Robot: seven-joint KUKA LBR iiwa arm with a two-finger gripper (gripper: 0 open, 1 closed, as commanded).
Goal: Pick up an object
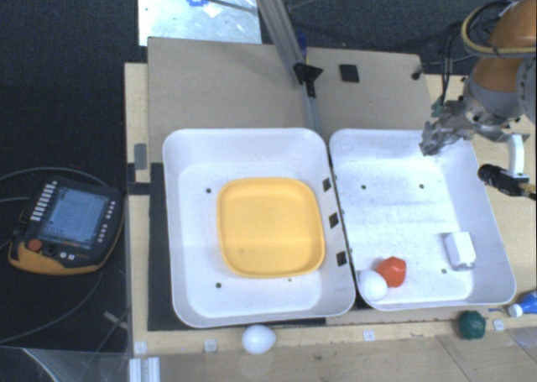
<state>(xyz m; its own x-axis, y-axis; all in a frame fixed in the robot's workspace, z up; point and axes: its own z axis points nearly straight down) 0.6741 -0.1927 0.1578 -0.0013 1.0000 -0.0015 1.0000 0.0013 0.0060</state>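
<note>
Claw [430,143] at right bin's [419,204] far rim — too small and blurred to tell its state; arm [503,61] cut off at frame edge. Below: red rounded lump [391,270], white ball [372,285], white block [459,248] — smooth yellow plate [271,227] in left bin [189,204].

Even overhead light; bins [252,141] glaring white, soft shadows, slight blur

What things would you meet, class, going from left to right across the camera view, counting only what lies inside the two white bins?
yellow plate → white ball → red object → white block
</note>
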